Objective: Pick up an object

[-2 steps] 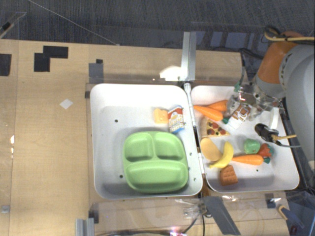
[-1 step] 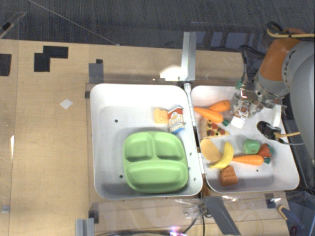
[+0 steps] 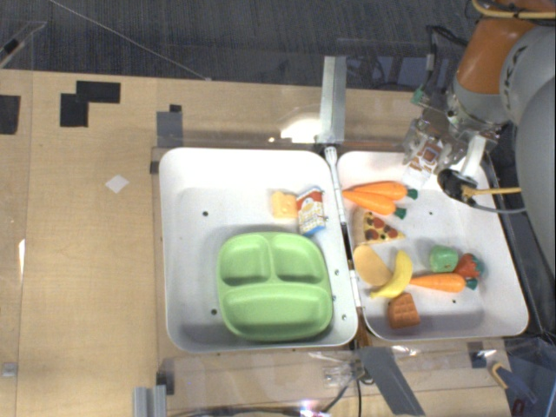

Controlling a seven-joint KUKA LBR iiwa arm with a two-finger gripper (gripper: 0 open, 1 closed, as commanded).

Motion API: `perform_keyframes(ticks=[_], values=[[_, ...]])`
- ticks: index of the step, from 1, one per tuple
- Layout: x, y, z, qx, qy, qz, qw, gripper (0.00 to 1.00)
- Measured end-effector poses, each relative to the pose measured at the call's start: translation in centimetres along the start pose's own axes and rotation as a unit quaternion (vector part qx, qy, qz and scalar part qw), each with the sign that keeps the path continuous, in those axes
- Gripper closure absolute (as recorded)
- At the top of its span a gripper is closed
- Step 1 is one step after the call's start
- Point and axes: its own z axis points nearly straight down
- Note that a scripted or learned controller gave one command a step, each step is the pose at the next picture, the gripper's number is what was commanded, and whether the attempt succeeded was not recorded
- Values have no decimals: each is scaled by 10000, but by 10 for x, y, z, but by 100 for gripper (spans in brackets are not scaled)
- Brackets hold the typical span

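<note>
Overhead, the arm's gripper (image 3: 427, 156) hovered at the far edge of the right bin (image 3: 504, 259), whether its jaws were released or clenched impossible to tell. Nearest it lay a carrot (image 3: 375, 194) by the bin's far left corner; a banana (image 3: 396, 275), second carrot (image 3: 437, 282) and green toy (image 3: 444, 257) sat toward the near edge. The left bin (image 3: 187, 233) carried a green tray (image 3: 274, 285) in its near right corner.
</note>
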Motion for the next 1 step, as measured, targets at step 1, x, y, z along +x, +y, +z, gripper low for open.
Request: perform_keyframes(ticks=[1], values=[[54, -23, -28, 0, 4, -1947, 9809, 100]])
